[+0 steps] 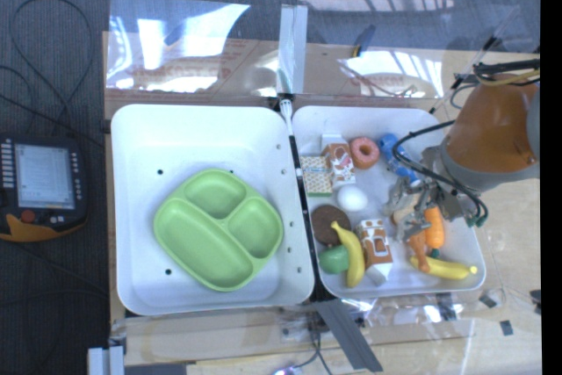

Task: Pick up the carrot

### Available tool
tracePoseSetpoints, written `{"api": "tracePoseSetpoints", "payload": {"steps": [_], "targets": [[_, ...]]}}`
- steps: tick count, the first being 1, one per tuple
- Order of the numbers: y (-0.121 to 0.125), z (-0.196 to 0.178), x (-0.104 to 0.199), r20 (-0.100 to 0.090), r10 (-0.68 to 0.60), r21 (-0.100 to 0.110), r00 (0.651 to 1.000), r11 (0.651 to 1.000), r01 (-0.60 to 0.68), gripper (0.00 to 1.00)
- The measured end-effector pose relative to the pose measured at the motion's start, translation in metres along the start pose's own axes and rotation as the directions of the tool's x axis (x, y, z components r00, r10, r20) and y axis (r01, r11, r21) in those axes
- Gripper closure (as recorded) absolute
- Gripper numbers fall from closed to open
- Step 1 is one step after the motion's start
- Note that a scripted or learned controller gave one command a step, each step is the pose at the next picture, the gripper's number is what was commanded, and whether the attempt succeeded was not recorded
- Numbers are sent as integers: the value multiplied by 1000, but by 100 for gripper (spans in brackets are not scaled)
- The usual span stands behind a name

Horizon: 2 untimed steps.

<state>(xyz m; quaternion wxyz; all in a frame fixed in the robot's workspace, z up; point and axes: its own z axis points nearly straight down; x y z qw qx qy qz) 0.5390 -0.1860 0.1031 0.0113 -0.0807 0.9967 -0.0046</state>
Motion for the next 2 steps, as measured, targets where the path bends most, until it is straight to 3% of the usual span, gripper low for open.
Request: {"api": "tracePoseSetpoints", "payload": {"steps": [1,2], "targets": [[74,-80,0,-13,-253,-15,967,967,253,100],[75,-88,-1,-12,-252,-15,968,968,252,100]]}}
